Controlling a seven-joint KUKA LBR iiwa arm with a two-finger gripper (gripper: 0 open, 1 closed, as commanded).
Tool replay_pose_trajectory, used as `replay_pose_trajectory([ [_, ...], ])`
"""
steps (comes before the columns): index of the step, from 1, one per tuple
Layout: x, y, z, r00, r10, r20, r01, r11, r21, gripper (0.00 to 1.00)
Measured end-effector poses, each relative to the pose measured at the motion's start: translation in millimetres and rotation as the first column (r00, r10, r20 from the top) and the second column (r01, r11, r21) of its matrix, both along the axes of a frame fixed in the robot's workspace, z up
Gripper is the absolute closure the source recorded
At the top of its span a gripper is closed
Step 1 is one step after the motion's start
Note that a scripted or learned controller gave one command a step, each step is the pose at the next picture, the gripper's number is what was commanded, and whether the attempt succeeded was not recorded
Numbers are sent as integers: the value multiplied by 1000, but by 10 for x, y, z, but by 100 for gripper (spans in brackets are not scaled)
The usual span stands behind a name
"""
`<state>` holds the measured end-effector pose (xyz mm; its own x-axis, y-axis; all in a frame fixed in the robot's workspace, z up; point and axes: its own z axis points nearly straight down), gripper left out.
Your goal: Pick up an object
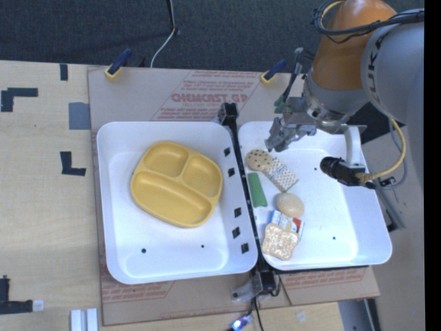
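Overhead slanted view of two shallow white bins side by side on a cardboard sheet [200, 95] laid over a wooden bench [41, 185]. Left bin [114, 247] holds a yellow divided plate [177, 183], with three compartments, lying flat near its middle. Right bin [344, 233] holds a cluster of small items along its left side, close to the black divider [238, 178] between the bins. From back to front these are: a speckled round cookie [258, 159], touching a patterned rectangular packet [282, 174] that lies at a slant; a green bar [257, 189] lying lengthwise just beside the divider; a beige egg-shaped object [290, 205]; a small blue, white and red packet [283, 221]; and a tan textured cracker [278, 241] at the front, overlapping that packet. Grey arm with an orange band reaches in from the right, and its gripper [279, 140] hangs at the back of the right bin, just behind the cookie. Nothing is visible between its fingers; whether they are open or closed cannot be told.
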<state>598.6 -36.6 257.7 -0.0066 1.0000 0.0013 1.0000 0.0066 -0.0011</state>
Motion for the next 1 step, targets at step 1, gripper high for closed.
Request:
replay_pose_trajectory([
  [1, 86, 555, 24, 1000, 1, 0, -1, 1000, 0, 100],
])
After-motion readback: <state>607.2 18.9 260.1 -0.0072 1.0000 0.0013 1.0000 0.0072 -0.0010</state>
